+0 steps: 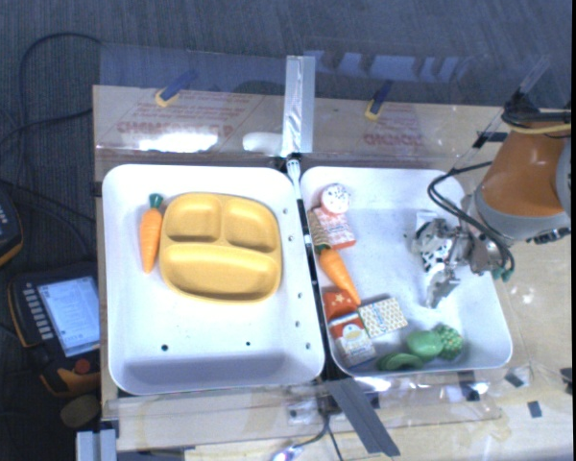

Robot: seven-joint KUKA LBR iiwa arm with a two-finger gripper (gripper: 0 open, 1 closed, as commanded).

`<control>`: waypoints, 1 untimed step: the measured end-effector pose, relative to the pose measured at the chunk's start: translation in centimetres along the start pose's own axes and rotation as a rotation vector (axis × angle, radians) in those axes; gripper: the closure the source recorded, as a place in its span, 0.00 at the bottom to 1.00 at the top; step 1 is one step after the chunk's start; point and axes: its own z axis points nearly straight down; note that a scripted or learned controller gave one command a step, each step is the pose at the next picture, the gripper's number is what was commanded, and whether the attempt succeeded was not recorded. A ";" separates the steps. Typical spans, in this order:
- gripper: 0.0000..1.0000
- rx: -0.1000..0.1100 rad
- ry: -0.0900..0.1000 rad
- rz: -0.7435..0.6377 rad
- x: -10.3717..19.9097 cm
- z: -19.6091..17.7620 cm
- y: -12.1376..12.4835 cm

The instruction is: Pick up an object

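Jaws (443, 279) above right bin (480, 349); two carrots (150, 238) (338, 272).

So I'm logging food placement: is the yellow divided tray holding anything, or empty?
Empty. All three compartments of the yellow tray show bare yellow plastic. The carrot lies beside it on the left bin floor, not in it.
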 end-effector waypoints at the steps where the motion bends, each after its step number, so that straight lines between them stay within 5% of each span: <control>1: 0.00 -0.004 -0.008 0.105 4.1 -0.1 0.1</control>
